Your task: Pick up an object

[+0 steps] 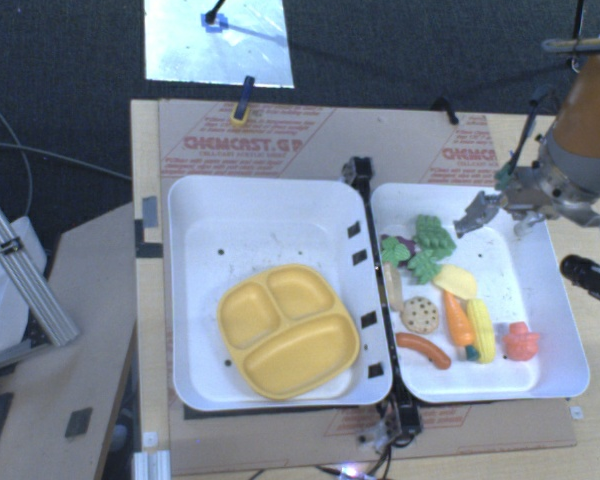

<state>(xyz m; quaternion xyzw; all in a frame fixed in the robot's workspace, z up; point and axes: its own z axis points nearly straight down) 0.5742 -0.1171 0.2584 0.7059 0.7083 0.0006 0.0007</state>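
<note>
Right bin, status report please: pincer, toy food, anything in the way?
Pincer above right bin's far side, holding nothing. Toy food untouched: broccoli, cookie, sausage, carrot, corn. Nothing blocking the descent.

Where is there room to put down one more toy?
The left bin has bare floor behind the yellow tray, toward its back wall. In the right bin, the strip along its right wall is bare. Its left half is crowded: broccoli, cookie, sausage, corn.
</note>
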